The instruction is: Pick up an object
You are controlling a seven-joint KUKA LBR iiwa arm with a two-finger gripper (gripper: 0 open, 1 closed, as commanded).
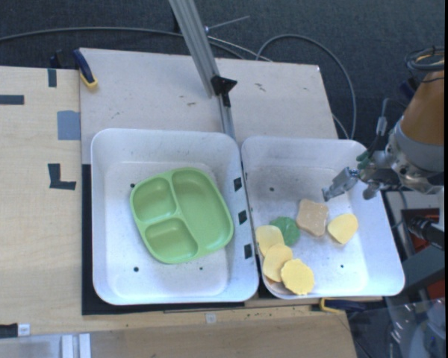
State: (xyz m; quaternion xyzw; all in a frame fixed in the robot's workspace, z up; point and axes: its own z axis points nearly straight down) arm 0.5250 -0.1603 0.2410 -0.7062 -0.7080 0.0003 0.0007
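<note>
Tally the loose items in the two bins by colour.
Yellow pieces: 4
Tan block: 1
Small green piece: 1
Green divided plate: 1
Total: 7

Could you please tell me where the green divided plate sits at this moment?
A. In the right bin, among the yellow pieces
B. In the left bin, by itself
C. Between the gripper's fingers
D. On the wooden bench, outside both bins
B: the green divided plate lies flat in the left bin, while the yellow pieces lie in the right bin.
</note>
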